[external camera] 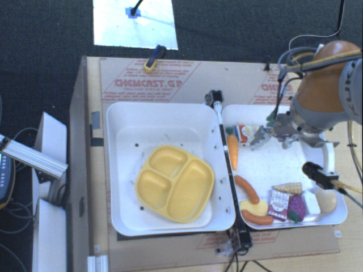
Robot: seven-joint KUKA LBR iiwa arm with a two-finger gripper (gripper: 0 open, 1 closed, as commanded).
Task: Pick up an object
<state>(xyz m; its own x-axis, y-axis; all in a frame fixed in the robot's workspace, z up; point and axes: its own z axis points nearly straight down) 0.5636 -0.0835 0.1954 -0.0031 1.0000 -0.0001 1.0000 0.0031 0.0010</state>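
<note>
My gripper (274, 139) hovers over the upper part of the right bin (266, 166), open, with nothing between its fingers. Just to its left, in the bin's top left corner, lies a small red and white item (246, 132). An orange carrot (232, 151) lies lengthwise along the bin's left wall. Lower down are a reddish sausage (247, 189), a yellow piece (255, 207) and a second sausage (258, 219). Along the bottom right sit a red packet (279, 204), a purple grape bunch (296, 207), a tan wafer (288, 188), a white block (311, 202) and a beige lump (325, 200).
The left bin (125, 152) holds a yellow divided plate (176, 183). A black rail (224, 152) runs along the seam between the two bins. The arm's grey and orange body (326, 89) hangs over the right bin's upper right corner.
</note>
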